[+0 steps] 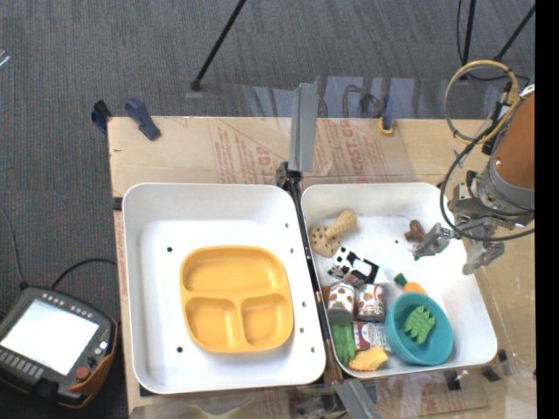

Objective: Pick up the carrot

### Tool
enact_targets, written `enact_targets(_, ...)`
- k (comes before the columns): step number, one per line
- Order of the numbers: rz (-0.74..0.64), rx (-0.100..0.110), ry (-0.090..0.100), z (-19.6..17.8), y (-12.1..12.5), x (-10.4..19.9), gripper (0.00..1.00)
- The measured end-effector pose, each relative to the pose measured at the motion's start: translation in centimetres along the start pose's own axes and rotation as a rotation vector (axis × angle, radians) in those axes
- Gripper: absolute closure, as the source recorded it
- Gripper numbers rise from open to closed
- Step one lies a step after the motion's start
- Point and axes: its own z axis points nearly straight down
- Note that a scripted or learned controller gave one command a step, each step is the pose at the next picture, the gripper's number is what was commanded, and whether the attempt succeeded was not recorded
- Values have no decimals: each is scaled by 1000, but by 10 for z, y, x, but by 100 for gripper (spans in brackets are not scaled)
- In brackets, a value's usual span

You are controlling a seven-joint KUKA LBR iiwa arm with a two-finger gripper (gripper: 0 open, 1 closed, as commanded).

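Carrot (410, 285) lies just left of and below the wide-spread, empty hand (457, 252).

arm (515, 160): grey metal wrist housing, rounded, with broad orange band above it at 3 o'clock edge of view. black cables (476, 103) loop off the wrist toward 12 o'clock, one loop sheathed in yellowish tubing, thinner black loops curve down the 9 o'clock side of the housing. gripper (458, 251) is grey bare-metal, two angular fingers on a darker bracket block. no readable markings or screws at this resolution.
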Motion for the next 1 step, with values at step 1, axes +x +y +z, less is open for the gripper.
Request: enact_targets(1,-272,-2,0,109,-3,-3,0)
